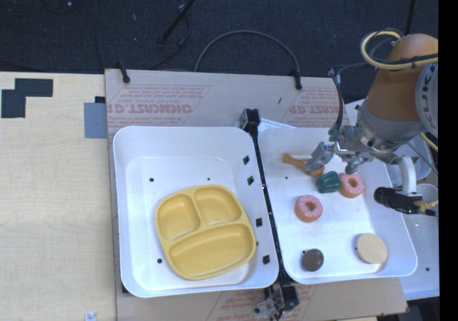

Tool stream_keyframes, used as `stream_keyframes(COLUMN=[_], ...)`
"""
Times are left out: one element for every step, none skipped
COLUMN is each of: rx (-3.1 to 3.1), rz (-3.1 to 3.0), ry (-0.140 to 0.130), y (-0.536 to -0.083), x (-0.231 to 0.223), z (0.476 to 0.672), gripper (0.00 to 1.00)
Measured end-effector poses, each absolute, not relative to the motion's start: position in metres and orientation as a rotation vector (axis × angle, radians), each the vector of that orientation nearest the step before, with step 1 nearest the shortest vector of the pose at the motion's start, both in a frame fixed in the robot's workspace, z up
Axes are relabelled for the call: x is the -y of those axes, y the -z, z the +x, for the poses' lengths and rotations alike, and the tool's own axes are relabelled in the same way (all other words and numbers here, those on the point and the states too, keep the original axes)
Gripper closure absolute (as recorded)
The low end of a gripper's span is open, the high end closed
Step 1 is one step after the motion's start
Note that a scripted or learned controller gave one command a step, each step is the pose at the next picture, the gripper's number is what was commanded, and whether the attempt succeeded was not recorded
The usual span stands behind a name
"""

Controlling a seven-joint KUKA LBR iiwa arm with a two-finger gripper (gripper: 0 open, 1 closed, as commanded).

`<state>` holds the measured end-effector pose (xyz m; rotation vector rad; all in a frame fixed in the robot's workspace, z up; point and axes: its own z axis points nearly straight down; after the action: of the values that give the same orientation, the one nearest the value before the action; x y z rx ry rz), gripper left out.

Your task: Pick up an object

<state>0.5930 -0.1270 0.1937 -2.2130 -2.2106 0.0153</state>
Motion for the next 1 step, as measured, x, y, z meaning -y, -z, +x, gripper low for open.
stream_keyframes(rx=[2.220], rz=[-2.219], ry=[-0.003], y=[-0.2013], x=[0.1272], z=[0.5960], gripper=[0.00])
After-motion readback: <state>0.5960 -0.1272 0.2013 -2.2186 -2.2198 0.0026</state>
